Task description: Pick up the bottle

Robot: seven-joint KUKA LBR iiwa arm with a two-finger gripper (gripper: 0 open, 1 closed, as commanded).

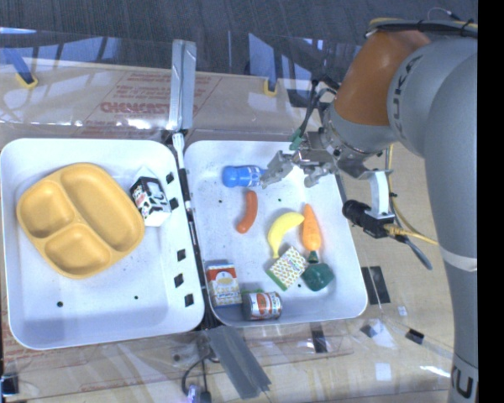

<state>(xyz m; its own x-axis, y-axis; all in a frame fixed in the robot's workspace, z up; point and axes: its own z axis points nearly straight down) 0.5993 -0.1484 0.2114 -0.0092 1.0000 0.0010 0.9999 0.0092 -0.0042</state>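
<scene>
The bottle is small and blue, lying on its side near the back left of the right bin. My gripper hangs over the back of that bin, just right of the bottle. Its fingers are spread open with nothing between them, and the left fingertip sits close to the bottle's right end without clearly touching it.
Also in the right bin are a red sausage, a banana, a carrot, a green item, a patterned box, a can and a carton. The left bin holds a yellow divided plate and a small carton.
</scene>
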